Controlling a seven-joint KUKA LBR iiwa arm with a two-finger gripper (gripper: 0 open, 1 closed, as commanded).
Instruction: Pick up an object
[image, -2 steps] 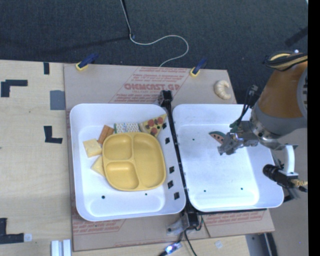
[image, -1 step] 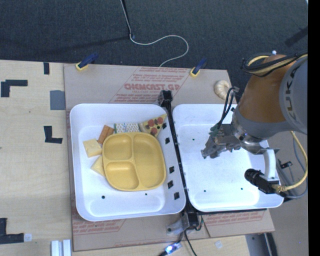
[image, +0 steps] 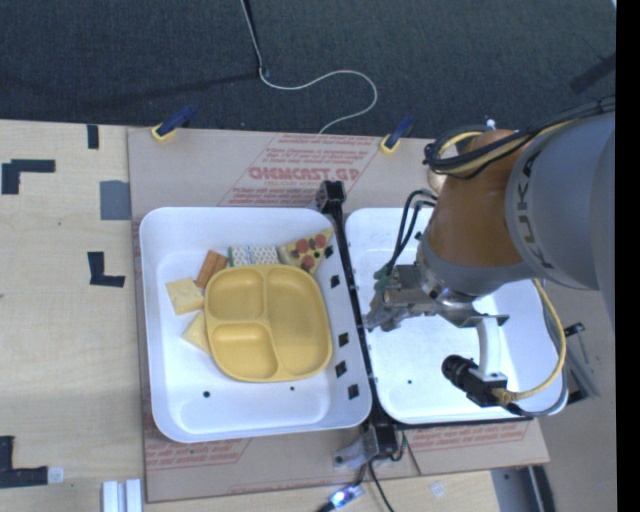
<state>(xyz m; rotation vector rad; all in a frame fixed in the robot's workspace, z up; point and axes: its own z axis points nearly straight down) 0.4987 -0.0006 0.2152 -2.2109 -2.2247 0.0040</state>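
Observation:
A yellow divided plate (image: 268, 322) lies in the middle of the left bin (image: 190, 410). Around its upper and left edge sit small toy foods: a pizza slice (image: 310, 248), a patterned piece (image: 252, 256), a brown stick (image: 211, 268), a pale cracker (image: 185, 295) and a yellow wedge (image: 194, 334) partly under the plate. My gripper (image: 386, 303) hangs over the left side of the right bin (image: 520, 400), close to the divider between the bins. I see no object at the gripper.
The grey arm with its orange band (image: 475, 215) covers much of the right bin's upper half. A black cable part (image: 470, 380) and a yellow hose (image: 552, 350) hang over that bin's lower right. Clamps (image: 175, 122) sit at the board's back edge.

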